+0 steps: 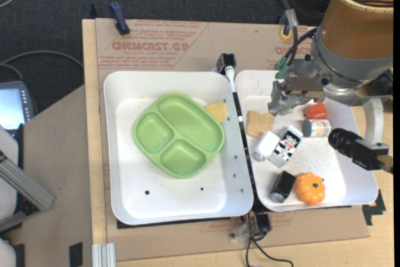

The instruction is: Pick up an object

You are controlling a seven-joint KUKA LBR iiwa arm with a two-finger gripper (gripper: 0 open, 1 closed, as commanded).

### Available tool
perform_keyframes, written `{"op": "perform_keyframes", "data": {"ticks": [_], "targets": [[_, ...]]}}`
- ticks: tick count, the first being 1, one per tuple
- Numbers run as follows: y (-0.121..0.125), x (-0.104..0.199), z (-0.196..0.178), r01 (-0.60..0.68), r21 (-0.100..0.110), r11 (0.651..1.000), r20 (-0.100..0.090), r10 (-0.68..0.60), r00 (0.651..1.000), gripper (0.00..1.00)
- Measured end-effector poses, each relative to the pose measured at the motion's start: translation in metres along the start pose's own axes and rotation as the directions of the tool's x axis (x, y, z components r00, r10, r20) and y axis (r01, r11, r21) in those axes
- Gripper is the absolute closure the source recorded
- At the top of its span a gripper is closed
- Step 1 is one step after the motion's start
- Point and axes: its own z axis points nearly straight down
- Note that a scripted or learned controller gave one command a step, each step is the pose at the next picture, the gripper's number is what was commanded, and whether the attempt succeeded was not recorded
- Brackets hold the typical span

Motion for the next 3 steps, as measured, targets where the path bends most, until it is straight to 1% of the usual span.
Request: {"op": "perform_keyframes", "data": {"ticks": [1,2,3], "targets": [[-0.002,-0.05,0.076,-0.012,0.01,1.0,0.002,0.012,1.0,1.0],[0.0,-0.027,0.009,-0.006,-0.001,1.0,0.001,0.006,1.0,1.0],[0.001,0.057,-0.046,-0.003,-0.001,1.0,0.0,0.003,1.0,1.0]]}}
